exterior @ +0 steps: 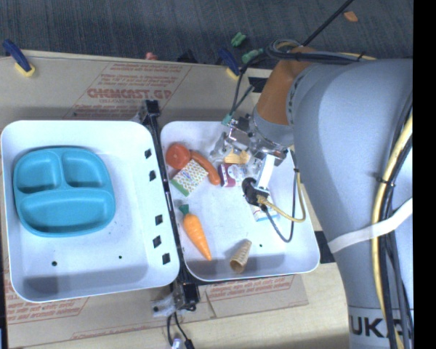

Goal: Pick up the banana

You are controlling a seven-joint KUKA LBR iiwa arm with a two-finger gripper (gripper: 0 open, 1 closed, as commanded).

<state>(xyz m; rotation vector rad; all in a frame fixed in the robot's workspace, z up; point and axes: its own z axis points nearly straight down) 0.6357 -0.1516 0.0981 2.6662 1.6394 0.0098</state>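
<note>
A blue tray [62,190] sits in the left bin [29,282]. In the right bin [291,257], a carrot [196,235] and a cone [240,255] lie near the front. Further right, the tool [240,151] hangs low over a yellowish piece, probably the banana [237,158]. I cannot tell its state; the step looks like the reach, with a clean closing next.

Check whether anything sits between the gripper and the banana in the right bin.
Nothing visible does. The gripper is right over a small yellow shape, likely the banana, which it mostly hides. An orange sausage and a checkered packet lie close on its left. The carrot lies apart.
</note>
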